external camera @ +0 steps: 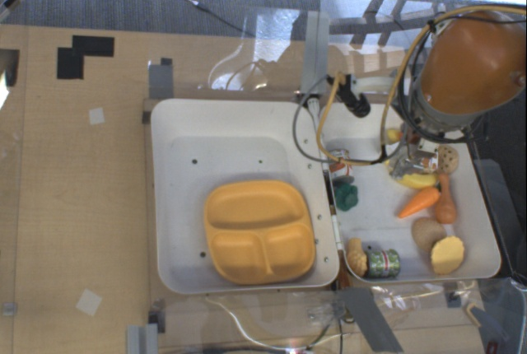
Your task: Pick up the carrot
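Right bin (482, 258), middle: carrot (419, 202), flat.
Axis: slanted, tip toward lower left, thick end upper right.
Gripper (414, 163): above carrot, over banana (417, 179); grip state unclear.

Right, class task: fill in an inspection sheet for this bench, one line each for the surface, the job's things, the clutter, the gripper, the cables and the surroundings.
Surface: wooden bench bearing two white bins, left bin and right bin.
Job's things: carrot lying in the right bin, apart from the gripper.
Clutter: yellow divided tray in the left bin; banana, potato, tin can and green toy in the right bin.
Gripper: gripper low over the banana; finger state unclear.
Cables: black and yellow cables looping over the bins' shared edge.
Surroundings: black markers on the bench.
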### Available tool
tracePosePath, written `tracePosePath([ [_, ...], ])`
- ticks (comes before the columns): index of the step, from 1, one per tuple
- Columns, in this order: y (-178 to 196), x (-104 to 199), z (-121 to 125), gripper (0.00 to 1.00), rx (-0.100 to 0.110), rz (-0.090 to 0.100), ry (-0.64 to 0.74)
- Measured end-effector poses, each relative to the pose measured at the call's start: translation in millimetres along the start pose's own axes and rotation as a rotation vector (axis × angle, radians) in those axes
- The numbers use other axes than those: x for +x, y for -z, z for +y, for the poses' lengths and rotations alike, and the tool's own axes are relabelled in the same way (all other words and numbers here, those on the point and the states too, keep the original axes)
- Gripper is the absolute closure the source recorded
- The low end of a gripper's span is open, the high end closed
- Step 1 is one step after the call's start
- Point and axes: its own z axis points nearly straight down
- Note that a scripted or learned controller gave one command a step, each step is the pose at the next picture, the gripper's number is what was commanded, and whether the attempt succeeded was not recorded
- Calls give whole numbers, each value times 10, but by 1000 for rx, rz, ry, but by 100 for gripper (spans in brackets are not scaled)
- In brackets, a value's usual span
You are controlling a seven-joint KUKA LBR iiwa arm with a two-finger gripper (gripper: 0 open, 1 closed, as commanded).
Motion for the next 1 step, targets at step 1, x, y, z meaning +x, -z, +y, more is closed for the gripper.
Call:
tracePosePath([
  [1, 67, -385, 725, 100, -3, 6, -40],
])
